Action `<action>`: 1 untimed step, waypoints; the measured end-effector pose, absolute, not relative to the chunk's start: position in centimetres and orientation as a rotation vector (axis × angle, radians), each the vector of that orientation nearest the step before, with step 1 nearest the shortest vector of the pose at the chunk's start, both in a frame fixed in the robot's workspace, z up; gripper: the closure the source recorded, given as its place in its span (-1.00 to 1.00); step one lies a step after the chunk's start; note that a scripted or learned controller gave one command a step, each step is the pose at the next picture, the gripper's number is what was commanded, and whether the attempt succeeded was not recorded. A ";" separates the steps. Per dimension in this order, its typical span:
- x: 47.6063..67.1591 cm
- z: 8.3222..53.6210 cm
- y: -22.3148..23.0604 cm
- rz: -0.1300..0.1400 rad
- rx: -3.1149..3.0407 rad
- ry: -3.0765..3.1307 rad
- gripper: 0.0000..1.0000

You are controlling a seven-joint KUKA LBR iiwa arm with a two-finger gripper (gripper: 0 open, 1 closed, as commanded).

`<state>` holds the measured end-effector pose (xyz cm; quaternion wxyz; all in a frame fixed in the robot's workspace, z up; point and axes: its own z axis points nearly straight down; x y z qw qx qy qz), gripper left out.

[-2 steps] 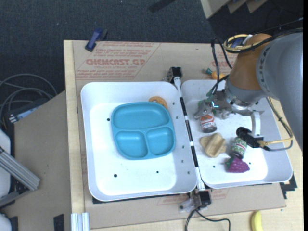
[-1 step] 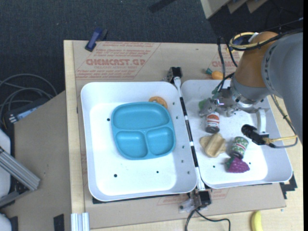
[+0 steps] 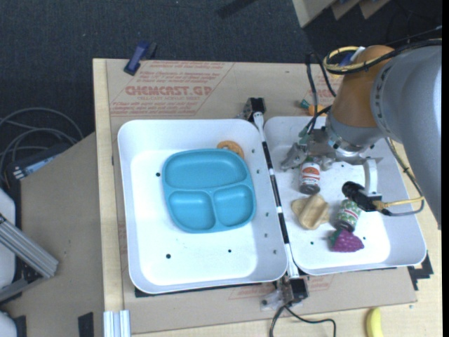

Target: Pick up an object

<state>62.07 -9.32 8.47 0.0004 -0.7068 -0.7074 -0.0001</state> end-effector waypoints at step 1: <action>62.1 9.5 -9.3 -0.002 -2.221 -2.223 1.00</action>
